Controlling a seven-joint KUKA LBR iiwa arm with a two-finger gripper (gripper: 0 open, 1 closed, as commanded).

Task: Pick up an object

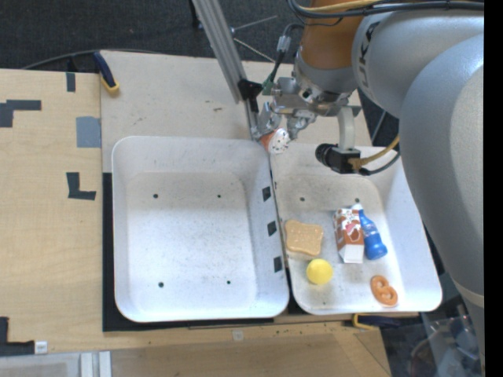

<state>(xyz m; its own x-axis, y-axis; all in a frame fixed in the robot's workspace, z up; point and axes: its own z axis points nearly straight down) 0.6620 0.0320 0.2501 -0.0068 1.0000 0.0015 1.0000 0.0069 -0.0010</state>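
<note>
Your hand [277,134] is raised over the bins' far edge, gripping a small orange-and-white object [278,140] between its fingers; the pick looks done.

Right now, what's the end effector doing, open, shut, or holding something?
End effector: shut on a small orange-and-white object, lifted over the top edge between the two bins.

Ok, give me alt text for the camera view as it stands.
The claw hangs over the top left corner of the right bin, a small orange-and-white object at its tip. Lower in that bin lie a toast slice, yellow ball, carton, blue bottle and pretzel.
</note>
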